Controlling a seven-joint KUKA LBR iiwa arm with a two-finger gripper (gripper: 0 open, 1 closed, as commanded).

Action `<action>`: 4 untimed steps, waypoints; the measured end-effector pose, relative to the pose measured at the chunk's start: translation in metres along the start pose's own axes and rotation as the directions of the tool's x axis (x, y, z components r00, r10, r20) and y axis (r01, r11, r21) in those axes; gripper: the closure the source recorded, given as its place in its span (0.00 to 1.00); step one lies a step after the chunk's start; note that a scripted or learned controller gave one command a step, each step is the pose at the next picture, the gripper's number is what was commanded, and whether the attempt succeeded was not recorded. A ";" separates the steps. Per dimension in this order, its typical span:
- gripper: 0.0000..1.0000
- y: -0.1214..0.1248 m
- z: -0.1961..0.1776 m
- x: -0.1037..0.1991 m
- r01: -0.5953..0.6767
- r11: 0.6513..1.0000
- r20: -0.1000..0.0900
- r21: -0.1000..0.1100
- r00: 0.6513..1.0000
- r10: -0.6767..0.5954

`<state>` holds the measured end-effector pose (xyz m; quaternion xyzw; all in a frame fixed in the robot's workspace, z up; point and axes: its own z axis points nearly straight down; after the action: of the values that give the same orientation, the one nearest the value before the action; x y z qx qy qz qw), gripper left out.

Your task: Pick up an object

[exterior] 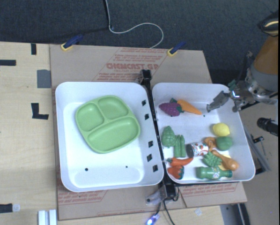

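The right bin (pixel 201 89) holds several toy foods: purple grapes (pixel 170 108), a carrot (pixel 189 107), a yellow lemon (pixel 220 129), a green lime (pixel 224 143), broccoli (pixel 168 136), a red pepper (pixel 180 162) and a green cucumber (pixel 214 174). My gripper (pixel 225 105) hangs over the bin's far right part, above and to the right of the carrot and above the lemon. Its fingers are spread open, with nothing between them.
The left bin (pixel 72 172) holds a green divided plate (pixel 108 123). Both bins rest on a cardboard sheet (pixel 126 64) held by clips. A white cable (pixel 130 29) loops behind the bins. The arm's orange band (pixel 267 55) is at the right edge.
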<state>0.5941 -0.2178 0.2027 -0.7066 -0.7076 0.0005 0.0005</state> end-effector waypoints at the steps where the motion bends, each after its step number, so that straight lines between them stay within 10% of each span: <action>1: 0.00 0.036 -0.001 0.059 0.007 1.000 -0.001 -0.002 1.000 -0.007; 2: 0.00 0.076 0.052 0.124 0.007 1.000 0.000 0.000 1.000 -0.007; 3: 0.00 0.075 0.120 0.093 -0.002 1.000 0.001 -0.003 1.000 0.002; 4: 0.00 -0.018 0.118 0.114 -0.002 1.000 -0.001 0.004 1.000 0.002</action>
<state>0.5754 -0.1042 0.0848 -0.7073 -0.7069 0.0016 0.0023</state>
